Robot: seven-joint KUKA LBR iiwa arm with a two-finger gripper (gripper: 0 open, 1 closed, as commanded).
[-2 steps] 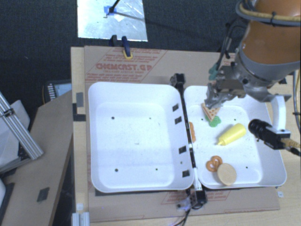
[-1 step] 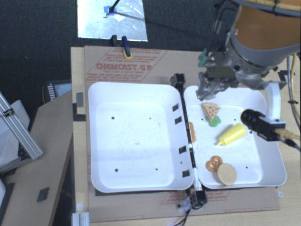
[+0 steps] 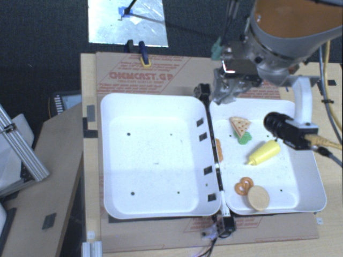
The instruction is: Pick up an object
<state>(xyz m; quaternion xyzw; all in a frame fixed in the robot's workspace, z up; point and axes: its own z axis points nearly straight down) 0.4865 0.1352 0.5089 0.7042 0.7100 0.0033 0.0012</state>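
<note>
In the right bin (image 3: pixel 308 197) lie several toy foods. A pizza slice (image 3: pixel 240 126) with a green bit (image 3: pixel 245 138) rests near the far side. A yellow bottle (image 3: pixel 263 153) lies tilted at the middle. At the near side a small pretzel (image 3: pixel 244 186) touches a round tan disc (image 3: pixel 258 198). An orange piece (image 3: pixel 218 150) sits against the left wall. My gripper (image 3: pixel 226 92) hangs over the bin's far left corner, up and left of the pizza slice, apart from all of them.
The left bin (image 3: pixel 115 197) adjoins the right one along a clipped divider (image 3: pixel 211 149). A black cylinder on a white bracket (image 3: pixel 284 126) juts over the right bin's far right part. Cables trail off to the right.
</note>
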